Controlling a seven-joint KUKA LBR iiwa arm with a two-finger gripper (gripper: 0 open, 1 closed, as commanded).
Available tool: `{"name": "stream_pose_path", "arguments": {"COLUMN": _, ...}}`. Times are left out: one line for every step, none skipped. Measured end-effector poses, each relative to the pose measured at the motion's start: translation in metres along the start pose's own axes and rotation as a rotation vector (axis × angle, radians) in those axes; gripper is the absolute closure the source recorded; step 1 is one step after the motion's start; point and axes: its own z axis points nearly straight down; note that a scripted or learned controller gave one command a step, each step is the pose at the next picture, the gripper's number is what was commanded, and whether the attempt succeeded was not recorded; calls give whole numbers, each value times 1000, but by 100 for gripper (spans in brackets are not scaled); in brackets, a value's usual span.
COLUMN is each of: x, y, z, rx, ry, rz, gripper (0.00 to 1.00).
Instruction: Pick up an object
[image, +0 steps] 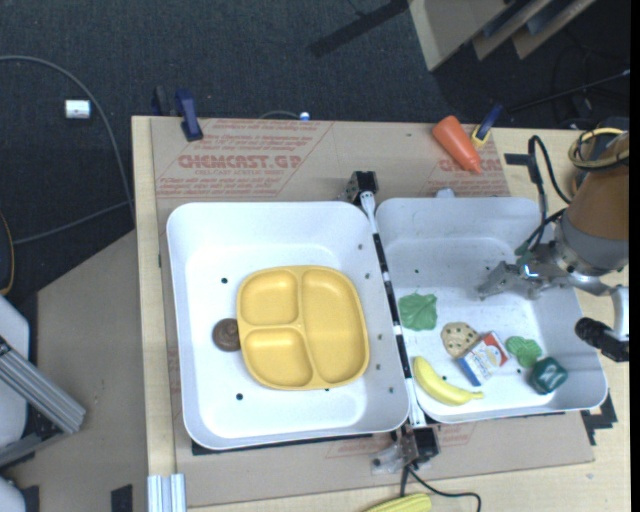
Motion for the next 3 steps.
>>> {"name": "stream_pose_path", "arguments": {"x": 3, "y": -99, "z": 1, "rx": -2, "ry": -8, "rz": 5, "gripper": 0}}
{"name": "stream_pose_path", "arguments": {"x": 3, "y": -99, "z": -9, "rx": -5, "ry": -10, "rz": 6, "gripper": 100}}
{"name": "stream_pose_path", "arguments": {"x": 3, "y": -98, "z": -19, "rx": -7, "ry": -11, "rz": 6, "gripper": 100}}
